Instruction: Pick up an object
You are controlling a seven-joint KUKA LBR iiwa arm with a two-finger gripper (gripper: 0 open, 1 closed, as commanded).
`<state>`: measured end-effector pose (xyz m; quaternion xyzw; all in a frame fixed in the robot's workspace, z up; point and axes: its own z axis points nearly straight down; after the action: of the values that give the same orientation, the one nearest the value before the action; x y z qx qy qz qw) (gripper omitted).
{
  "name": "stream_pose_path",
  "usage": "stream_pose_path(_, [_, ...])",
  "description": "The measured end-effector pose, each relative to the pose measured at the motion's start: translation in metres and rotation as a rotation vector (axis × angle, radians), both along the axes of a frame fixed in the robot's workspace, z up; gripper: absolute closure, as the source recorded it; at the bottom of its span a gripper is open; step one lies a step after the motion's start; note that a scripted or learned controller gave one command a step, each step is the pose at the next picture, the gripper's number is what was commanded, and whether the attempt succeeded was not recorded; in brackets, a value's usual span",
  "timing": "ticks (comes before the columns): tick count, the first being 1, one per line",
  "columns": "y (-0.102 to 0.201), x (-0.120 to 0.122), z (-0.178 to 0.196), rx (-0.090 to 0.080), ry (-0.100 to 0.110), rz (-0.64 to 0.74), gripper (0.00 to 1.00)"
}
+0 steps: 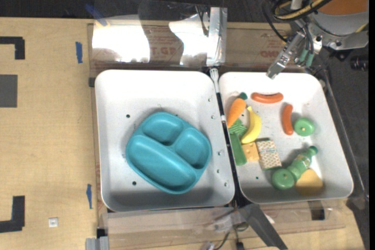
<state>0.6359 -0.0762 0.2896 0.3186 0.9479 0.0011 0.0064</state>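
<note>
Toys crowd the right bin (337,143), mostly toward its left wall and near edge: an orange carrot (236,110) with green leaves lies against the left wall, a yellow banana (253,127) curves just beside it, and a green ridged strip (237,145) runs down along that same wall. Below the banana sit a tan cracker-like square (251,153) and a speckled pale block (269,154), touching each other. Two red-orange sausages lie toward the far side, one sausage (267,97) crosswise near the far wall and the other sausage (286,118) pointing toward the near edge, with a green round piece (303,127) just beside it. In the near right corner a green bottle (300,164) lies tilted between a green round fruit (283,179) and a yellow wedge (309,181). Bare white floor shows in the middle of this bin, between the banana and the upright sausage, and along its right wall. The left bin (117,96) holds a teal divided plate (168,151), set toward its near right, leaving open floor along its far and left sides. The end effector (275,71) hangs over the far edge of the right bin, above the rim and apart from every toy; whether its fingers are wide or narrow I cannot tell, and nothing is seen between them. Beyond both bins the tan worktop (41,143) stretches to the left.
</note>
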Motion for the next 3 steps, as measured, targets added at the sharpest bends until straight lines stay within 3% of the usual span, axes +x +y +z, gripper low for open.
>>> stream_pose_path(1, [0.021, -0.033, -0.075, 0.003, 0.018, 0.004, 1.00])
stream_pose_path(2, [0.081, -0.010, -0.070, 0.001, 0.006, 0.161, 1.00])
stream_pose_path(3, [0.061, 0.018, -0.003, 0.000, 0.001, 0.173, 1.00])
